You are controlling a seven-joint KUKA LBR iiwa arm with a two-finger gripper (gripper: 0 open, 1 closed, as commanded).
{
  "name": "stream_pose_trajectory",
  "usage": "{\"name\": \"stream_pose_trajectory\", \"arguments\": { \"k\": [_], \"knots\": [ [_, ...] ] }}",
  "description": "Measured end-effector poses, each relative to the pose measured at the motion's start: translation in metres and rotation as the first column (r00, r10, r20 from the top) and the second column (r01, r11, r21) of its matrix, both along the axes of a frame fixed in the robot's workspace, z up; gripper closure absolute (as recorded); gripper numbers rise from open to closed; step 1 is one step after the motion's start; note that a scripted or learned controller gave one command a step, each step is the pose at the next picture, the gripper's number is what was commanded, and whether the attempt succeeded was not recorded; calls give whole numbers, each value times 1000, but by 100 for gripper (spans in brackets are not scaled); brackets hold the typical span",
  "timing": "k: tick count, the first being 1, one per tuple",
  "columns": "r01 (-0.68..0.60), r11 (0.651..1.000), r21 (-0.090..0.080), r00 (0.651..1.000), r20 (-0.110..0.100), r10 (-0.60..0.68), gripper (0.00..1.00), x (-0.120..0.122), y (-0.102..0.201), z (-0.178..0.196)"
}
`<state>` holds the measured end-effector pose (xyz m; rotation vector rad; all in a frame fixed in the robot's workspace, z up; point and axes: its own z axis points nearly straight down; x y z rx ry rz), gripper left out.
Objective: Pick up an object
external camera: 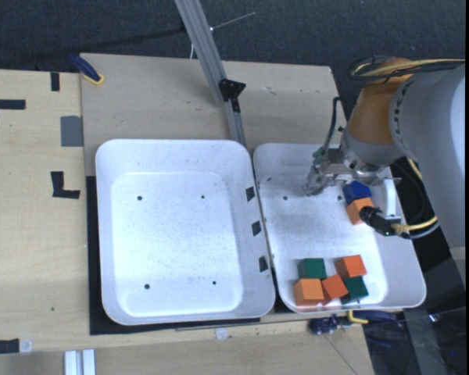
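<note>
1. Blocks: a cluster sits at the near end of the right bin [277, 209] — two green blocks [313, 268] [356, 288] and three orange blocks [308, 291] [350, 266] [334, 287], touching or just beside one another.
2. A blue block [358, 191] and another orange block [359, 210] lie by the right wall of that bin, close under my wrist.
3. My gripper [319, 180] hangs low over the far part of the right bin, well apart from the cluster.
4. Whether my gripper is apart or together, I cannot tell.
5. The left bin [109, 162] lies beside the right one, their rims touching.
6. A grey pole [207, 45] slants across the bench [289, 104] behind the bins.
</note>
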<state>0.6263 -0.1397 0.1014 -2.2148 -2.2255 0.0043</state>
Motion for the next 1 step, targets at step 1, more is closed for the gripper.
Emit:
{"name": "stream_pose_trajectory", "arguments": {
  "k": [1],
  "knots": [
    [2, 1000, 1, 1000, 7, -2, 100, -6, 8, 54]
  ]
}}
